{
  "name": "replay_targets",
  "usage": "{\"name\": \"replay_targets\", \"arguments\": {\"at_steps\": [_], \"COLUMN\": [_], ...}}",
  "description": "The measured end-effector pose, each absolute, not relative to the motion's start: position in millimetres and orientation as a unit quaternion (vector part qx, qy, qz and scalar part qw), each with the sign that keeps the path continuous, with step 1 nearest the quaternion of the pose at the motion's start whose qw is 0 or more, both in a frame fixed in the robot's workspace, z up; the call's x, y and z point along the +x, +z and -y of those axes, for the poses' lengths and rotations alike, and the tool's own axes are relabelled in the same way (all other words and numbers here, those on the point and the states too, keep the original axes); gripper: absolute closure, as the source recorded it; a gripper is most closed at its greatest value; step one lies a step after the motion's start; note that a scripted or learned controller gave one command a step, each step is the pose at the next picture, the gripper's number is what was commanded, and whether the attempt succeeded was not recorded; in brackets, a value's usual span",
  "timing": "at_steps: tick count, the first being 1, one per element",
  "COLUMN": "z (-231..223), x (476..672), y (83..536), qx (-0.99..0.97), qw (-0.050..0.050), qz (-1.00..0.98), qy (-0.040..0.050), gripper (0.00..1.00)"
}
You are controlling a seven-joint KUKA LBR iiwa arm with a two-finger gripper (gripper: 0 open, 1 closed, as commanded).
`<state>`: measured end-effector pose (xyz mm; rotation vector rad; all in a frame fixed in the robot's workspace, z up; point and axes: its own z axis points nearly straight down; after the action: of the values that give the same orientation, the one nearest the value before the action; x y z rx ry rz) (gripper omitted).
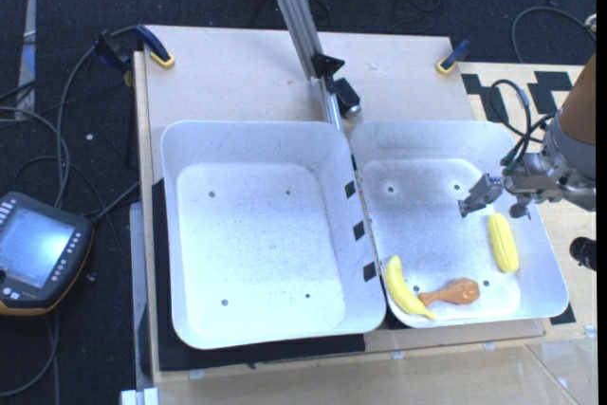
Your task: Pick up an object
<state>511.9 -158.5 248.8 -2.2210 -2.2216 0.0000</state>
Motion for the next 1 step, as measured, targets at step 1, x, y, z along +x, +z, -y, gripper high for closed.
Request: {"name": "replay_targets", "arguments": {"at_steps": [1], "z": [156.1], "x": [517.1], "y": [204.5], "qx": [-0.707], "qw": [0.002], "qz": [0.707], "qy": [0.0012], "gripper": [0.0]}}
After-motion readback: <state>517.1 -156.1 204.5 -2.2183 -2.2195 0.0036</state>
